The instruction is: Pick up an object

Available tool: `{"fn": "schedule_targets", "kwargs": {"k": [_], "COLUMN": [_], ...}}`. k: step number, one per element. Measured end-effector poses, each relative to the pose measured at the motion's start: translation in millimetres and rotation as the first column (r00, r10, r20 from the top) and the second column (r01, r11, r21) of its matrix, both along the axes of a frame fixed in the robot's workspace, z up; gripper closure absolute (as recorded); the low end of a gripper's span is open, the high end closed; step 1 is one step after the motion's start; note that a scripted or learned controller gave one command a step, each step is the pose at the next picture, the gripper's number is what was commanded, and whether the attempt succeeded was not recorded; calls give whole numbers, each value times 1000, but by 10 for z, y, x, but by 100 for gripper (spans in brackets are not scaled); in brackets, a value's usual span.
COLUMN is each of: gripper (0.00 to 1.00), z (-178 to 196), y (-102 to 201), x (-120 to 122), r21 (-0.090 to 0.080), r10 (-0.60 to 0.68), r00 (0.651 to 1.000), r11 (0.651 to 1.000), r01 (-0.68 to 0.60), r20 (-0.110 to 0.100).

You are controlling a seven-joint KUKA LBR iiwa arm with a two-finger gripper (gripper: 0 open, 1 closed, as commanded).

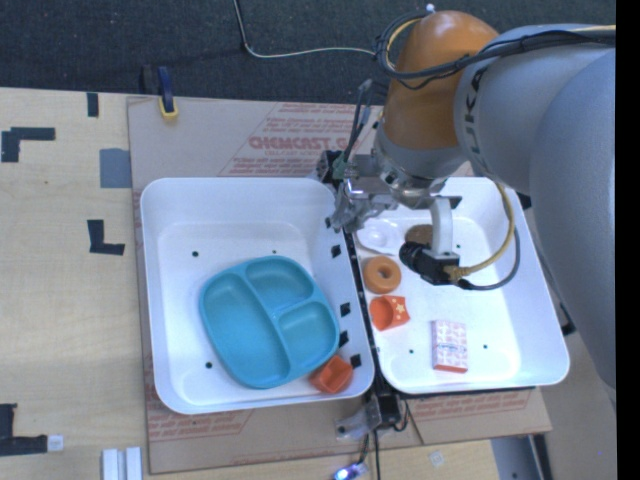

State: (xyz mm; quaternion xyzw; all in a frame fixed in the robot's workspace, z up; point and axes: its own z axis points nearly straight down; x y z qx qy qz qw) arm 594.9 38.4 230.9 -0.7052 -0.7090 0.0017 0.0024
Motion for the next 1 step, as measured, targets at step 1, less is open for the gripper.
{"fn": "schedule_targets", "kwargs": {"k": [1], "gripper": [100], "z": [-149], "y": [528], "x": [-101], "r21": [0], "r10": [1], "r00": [1000], "r11": [1000], "r01": [-1], "r20": [0]}}
